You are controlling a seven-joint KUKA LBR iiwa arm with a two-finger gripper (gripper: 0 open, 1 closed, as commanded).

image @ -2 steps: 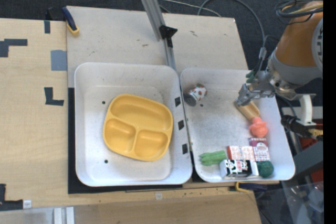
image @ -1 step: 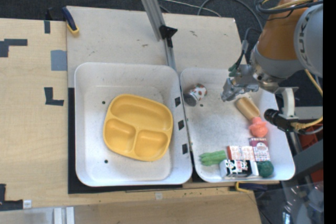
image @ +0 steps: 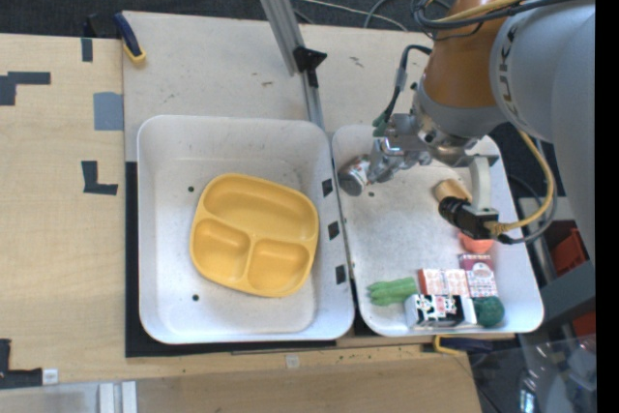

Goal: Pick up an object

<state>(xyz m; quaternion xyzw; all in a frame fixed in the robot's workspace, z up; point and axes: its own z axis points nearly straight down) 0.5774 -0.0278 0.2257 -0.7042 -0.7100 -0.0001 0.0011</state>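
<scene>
Camera view, looking down at a slant: you see two white bins side by side. Left bin [image: 155, 208] holds a yellow divided plate [image: 254, 234] near its middle. Right bin [image: 387, 237] holds a green toy [image: 391, 291], small printed cartons [image: 455, 290] and a dark green ball [image: 489, 310] along its near edge, plus a brown and orange piece [image: 462, 211] by its right edge. Your gripper [image: 372, 171] hangs low over the right bin's far left corner, with a small white and red object [image: 354, 175] at its tip. I cannot tell whether that object is gripped. You appear to be at the grasping step; next, lift slowly and check the object rises.
</scene>
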